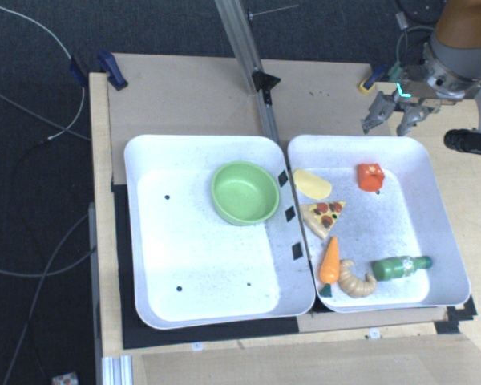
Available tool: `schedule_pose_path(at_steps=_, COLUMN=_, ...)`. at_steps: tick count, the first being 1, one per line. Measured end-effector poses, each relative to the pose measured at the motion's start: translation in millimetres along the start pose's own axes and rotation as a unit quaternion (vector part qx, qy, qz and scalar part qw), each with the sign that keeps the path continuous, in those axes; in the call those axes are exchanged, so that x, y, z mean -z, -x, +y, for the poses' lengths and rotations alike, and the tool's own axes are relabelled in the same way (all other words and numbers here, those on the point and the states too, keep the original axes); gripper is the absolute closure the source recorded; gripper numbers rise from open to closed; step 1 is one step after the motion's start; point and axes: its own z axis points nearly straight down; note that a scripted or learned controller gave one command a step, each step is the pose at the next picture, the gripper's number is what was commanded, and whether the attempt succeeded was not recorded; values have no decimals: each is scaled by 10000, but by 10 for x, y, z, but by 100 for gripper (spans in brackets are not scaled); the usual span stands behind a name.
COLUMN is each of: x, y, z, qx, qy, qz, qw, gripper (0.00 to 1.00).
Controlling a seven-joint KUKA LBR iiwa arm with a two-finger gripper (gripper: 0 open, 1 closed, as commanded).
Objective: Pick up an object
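Note:
My gripper [394, 120] hangs above the far rim of the right bin [441, 215], open, with nothing between its fingers. Below it in that bin lie a red pepper [370, 176], a pale yellow piece [313, 184], a pizza slice [323, 216], an orange carrot [329, 261], a tan croissant [357, 281] and a green bottle [400, 267]. The red pepper is the nearest of these to the gripper, a short way toward the front. A green bowl [244, 192] sits in the left bin [160, 239].
A metal pole [240, 38] slants across the bench back and ends between the bins. Blue clamps [111, 69] sit at the bench's far corners. Black tabs [292, 215] line the divider between the bins.

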Motion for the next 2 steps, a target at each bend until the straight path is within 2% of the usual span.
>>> schedule_pose_path(at_steps=1, x=45, y=1, z=12, qx=3, qy=39, qz=-5, qw=10000, gripper=0)
schedule_pose_path(at_steps=2, x=-411, y=-33, z=-61, qx=-1, qy=5, qz=-4, qw=10000, gripper=0)
